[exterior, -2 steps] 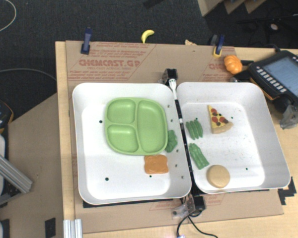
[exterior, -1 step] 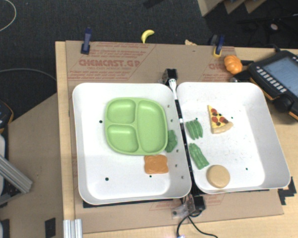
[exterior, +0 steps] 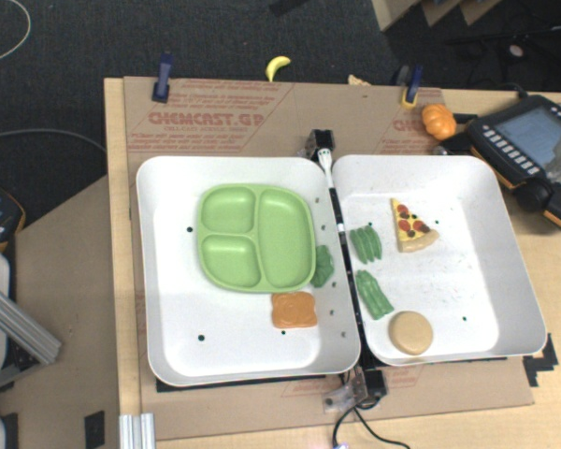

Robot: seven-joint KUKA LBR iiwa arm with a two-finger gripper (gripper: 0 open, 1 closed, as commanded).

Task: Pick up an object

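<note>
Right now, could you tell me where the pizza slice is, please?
The pizza slice lies in the right bin, toward its far side, right of the upper green bean piece.

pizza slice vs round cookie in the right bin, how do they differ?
The pizza slice is a wedge; the cookie is a disc. The pizza slice has red spots on yellow; the cookie is plain tan. The pizza slice lies toward the bin's far side, the cookie near its front rim. Both lie flat in the right bin.

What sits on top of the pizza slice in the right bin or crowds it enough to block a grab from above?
Nothing visible does. The pizza slice lies flat on bare floor of the right bin, apart from the green beans and the round cookie.
</note>
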